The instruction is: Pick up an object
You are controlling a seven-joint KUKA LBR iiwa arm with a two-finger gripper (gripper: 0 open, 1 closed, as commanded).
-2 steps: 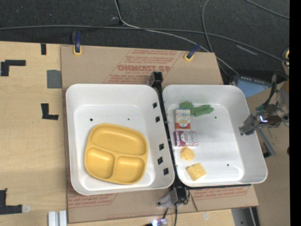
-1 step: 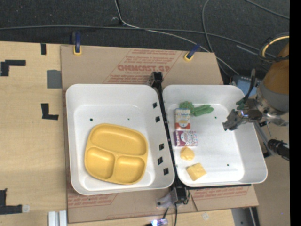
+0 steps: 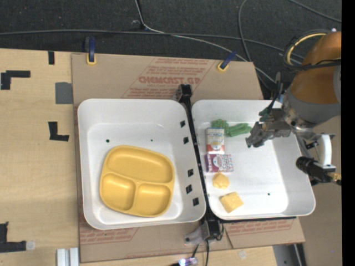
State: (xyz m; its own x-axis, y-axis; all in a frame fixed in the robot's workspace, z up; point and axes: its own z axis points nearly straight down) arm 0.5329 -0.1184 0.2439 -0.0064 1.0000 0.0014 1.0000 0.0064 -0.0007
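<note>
My gripper [image 3: 256, 138] hangs over the right bin [image 3: 277, 201], just right of a green leafy toy [image 3: 232, 129] lying near the bin's back. A small red and white carton [image 3: 216, 139] lies left of centre, and a purple and white packet [image 3: 220, 162] lies in front of it. Closer to the front sit a small yellow lump [image 3: 221, 181] and a yellow wedge [image 3: 231, 201]. I see nothing between the dark fingers.
The left bin [image 3: 89, 121] holds a yellow divided plate [image 3: 136, 180]. A black divider with clips [image 3: 191, 148] runs between the bins. Cables cross the dark surface behind. The right half of the right bin is bare white floor.
</note>
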